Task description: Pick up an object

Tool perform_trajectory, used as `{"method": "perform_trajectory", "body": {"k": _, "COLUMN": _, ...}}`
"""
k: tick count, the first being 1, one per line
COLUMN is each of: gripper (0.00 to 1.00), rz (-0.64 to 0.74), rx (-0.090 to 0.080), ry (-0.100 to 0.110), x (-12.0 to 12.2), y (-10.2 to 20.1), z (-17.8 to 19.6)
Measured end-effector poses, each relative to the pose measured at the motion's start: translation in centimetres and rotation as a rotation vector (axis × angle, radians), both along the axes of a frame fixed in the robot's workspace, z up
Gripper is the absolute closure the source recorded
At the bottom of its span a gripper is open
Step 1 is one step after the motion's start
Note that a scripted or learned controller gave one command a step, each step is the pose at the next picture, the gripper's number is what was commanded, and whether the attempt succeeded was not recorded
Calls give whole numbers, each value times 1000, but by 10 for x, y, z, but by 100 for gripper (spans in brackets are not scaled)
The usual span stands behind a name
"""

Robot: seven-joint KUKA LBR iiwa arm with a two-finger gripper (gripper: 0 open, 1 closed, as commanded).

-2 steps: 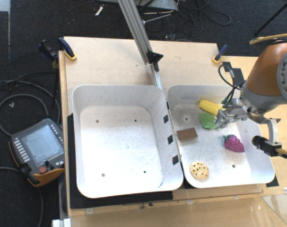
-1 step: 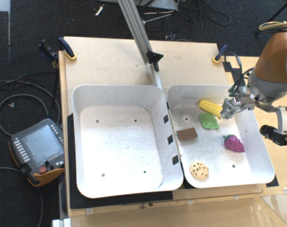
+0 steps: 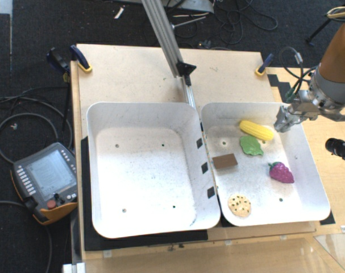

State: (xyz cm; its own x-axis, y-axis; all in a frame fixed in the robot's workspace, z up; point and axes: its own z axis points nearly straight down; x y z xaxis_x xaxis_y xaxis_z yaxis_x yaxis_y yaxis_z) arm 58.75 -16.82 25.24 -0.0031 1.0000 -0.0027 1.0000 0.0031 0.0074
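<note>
The claw (image 3: 282, 122) hung over the back right rim of the right-hand shallow white bin (image 3: 308, 178), nothing visibly between its fingers; whether they were spread or pressed together could not be told. Left to right, that bin held a flat brown rectangular block (image 3: 224, 162), a round speckled tan cookie (image 3: 239, 205), a crumpled green leafy toy (image 3: 251, 145), a yellow corn cob (image 3: 256, 130) nearest the claw, and a purple grape bunch (image 3: 281, 172). The step looked like the approach, with no object yet taken. Next, it probably needed to centre over one item, likely the corn, then descend.
</note>
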Motion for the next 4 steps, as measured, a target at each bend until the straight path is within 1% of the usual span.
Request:
{"method": "perform_trajectory", "body": {"k": 1, "gripper": 100, "rz": 3, "rx": 3, "ry": 8, "x": -3, "y": 44, "z": -8}}
{"method": "perform_trajectory", "body": {"k": 2, "gripper": 100, "rz": 4, "rx": 4, "ry": 8, "x": 2, "y": 89, "z": -13}}
{"method": "perform_trajectory", "body": {"k": 3, "gripper": 100, "rz": 6, "rx": 5, "ry": 7, "x": 6, "y": 153, "z": -13}}
{"method": "perform_trajectory", "body": {"k": 4, "gripper": 100, "rz": 5, "rx": 4, "ry": 10, "x": 2, "y": 203, "z": -24}}
